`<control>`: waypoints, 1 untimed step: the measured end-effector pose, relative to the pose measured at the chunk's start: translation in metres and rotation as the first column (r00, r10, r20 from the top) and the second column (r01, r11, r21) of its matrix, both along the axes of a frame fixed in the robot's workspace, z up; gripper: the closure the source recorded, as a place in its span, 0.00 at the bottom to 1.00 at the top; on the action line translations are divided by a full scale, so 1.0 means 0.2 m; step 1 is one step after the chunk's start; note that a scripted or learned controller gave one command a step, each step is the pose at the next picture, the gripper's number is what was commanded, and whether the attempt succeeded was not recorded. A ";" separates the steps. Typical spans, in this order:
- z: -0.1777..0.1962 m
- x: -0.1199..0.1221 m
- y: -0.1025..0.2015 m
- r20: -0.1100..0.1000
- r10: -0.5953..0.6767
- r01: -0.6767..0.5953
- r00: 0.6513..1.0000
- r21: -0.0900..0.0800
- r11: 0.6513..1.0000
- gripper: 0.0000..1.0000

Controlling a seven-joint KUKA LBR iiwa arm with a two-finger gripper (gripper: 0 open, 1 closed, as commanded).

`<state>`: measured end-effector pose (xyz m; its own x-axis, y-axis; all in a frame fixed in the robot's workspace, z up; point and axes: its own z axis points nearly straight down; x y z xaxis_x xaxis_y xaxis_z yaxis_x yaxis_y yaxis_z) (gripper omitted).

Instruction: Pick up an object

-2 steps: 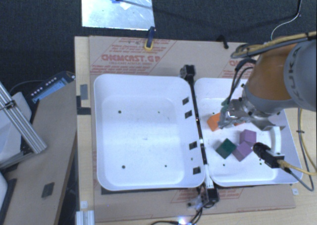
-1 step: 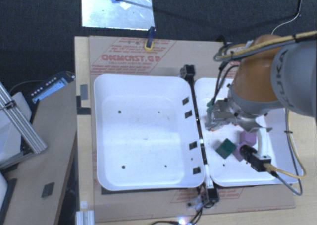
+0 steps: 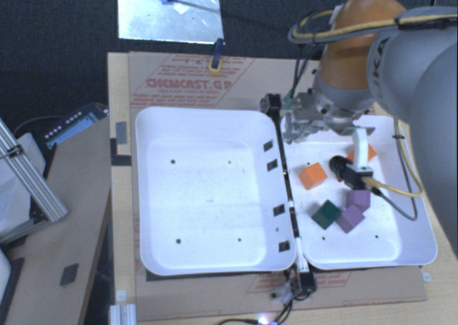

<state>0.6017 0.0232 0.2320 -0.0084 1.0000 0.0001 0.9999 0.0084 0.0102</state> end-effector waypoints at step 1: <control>-0.06 -0.05 0.22 -0.010 -0.001 0.001 1.000 0.001 1.000 1.00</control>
